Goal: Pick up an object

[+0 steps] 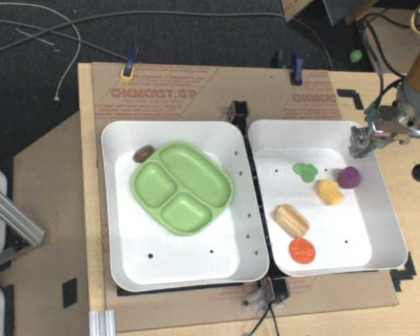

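The claw [360,143] is hanging over the upper right rim of the right bin [378,254], at the end of the grey arm [414,96] that is reaching in from the right; whether its tips are apart or together I cannot tell, and nothing is showing between them. Just below it, inside that bin, a purple round piece [348,178] is lying, with a yellow block [330,191] touching or nearly touching it on the lower left. A small green piece [306,171] is sitting to the claw's lower left, a little apart from the yellow one. Further down and left, a tan bread-like roll [291,220] is lying at a slant, and an orange-red round piece [302,250] is resting just beneath it — the farthest of the five from the claw. Well to the left, in the left bin [126,257], a green divided tray [183,187] is lying tilted, with a small brown item [143,153] just beside its upper left edge. Both bins are resting side by side on the cardboard-covered counter [196,93].
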Controlling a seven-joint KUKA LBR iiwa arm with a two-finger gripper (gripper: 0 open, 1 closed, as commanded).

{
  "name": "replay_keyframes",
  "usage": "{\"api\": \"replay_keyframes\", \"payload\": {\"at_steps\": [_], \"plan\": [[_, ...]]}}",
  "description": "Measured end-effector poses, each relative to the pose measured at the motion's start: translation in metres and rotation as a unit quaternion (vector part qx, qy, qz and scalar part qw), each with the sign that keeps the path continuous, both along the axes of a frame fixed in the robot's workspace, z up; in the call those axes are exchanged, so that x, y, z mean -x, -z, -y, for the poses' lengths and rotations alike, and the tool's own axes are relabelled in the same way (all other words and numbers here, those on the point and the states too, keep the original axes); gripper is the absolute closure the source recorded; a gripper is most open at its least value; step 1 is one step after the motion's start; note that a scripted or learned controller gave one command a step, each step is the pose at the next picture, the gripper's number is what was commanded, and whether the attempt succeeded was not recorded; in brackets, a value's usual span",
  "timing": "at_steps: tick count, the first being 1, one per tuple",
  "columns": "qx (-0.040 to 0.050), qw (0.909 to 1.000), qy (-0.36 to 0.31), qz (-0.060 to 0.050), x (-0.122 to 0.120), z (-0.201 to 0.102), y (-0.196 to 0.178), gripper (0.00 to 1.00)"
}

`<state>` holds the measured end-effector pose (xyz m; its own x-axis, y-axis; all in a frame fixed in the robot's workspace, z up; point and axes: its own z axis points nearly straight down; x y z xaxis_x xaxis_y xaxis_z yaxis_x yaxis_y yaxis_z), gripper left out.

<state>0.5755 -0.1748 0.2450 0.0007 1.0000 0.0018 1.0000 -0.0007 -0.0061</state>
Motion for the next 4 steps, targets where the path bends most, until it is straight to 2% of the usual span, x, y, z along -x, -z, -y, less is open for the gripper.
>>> {"api": "replay_keyframes", "payload": {"at_steps": [1,3,4], "plan": [[0.0005,1.0,-0.001,0.003,-0.001,0.0,-0.002,0.0],[0.0,1.0,-0.001,0.001,-0.007,-0.002,0.117,0.0],[-0.0004,1.0,0.0,0.0,-0.007,-0.003,0.162,0.0]]}}
